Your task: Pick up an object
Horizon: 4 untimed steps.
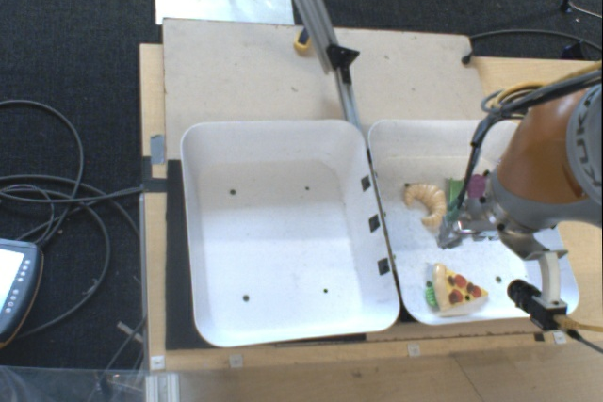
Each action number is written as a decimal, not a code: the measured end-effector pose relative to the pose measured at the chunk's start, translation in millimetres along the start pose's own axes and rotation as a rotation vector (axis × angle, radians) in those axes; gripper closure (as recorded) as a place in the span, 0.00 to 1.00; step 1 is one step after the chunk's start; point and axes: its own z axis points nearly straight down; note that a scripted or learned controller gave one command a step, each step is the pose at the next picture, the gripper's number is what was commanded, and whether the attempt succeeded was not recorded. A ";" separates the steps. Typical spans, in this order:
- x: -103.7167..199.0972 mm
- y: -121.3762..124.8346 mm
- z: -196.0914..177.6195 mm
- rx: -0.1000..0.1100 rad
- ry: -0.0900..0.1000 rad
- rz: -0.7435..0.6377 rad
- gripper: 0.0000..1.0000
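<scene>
In the right bin (415,141) lie a tan croissant (426,199), a green and purple object (464,189) half hidden by the arm, and a pizza slice toy (456,289) near the front wall. My gripper (450,233) hangs low in this bin, just right of and below the croissant and above the pizza slice. Its fingertips point down at the bin floor. Nothing shows between them.
The left bin (203,155) stands beside the right one, with a shared dividing wall (375,221) close to the gripper's left. A metal pole (316,5) slants over the bench's back. Cables and a tablet lie on the floor at left.
</scene>
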 end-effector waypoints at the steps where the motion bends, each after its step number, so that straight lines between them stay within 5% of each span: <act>1: -4.5 -4.4 -60.2 -0.002 -0.001 0.001 1.00; 2: -4.8 -2.7 -76.9 0.003 0.000 0.001 1.00; 4: 96.5 9.5 -77.5 0.004 0.003 -0.005 1.00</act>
